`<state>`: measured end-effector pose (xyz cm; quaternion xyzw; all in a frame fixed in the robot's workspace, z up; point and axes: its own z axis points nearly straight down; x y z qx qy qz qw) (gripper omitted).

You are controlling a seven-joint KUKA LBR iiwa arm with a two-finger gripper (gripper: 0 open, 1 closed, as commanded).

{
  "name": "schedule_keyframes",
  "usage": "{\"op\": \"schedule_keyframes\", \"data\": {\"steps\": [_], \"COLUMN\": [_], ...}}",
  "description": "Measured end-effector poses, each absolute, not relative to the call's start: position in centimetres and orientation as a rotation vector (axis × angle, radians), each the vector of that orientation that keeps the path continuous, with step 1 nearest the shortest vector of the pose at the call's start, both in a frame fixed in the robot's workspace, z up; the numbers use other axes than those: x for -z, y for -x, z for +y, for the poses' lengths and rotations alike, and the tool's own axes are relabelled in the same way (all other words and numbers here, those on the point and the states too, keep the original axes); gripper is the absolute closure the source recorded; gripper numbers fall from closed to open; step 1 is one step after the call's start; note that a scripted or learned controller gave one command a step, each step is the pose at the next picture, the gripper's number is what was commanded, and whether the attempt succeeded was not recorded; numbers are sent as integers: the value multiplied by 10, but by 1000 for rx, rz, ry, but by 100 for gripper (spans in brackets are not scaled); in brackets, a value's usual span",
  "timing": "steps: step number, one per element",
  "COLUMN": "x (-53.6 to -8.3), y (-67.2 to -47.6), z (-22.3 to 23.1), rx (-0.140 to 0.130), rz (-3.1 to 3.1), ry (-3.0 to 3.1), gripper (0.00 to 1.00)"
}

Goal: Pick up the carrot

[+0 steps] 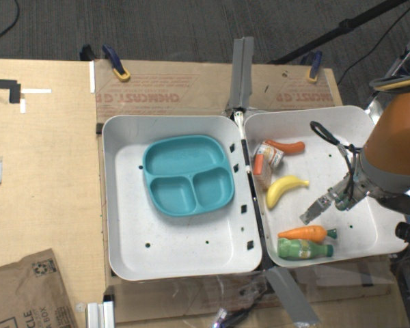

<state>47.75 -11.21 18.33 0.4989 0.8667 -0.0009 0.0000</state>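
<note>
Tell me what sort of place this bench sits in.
Probably a robotics lab test bench: two shallow white plastic bins sit on clamped brown cardboard, toy food such as a yellow plastic banana lies inside, and a grey robot arm's pincer reaches in.

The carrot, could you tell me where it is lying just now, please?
The carrot lies near the front of the right bin, just above and touching the green bottle, with the banana further back and the gripper close above it.
</note>
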Motion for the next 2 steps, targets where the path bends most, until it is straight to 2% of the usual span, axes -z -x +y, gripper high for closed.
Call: {"op": "schedule_keyframes", "data": {"steps": [1, 2], "x": [-111, -104], "y": [-484, -489], "z": [-134, -177], "rx": [-8, -25], "rz": [2789, 2837], "ry": [-1400, -1296], "gripper": [0, 0]}}
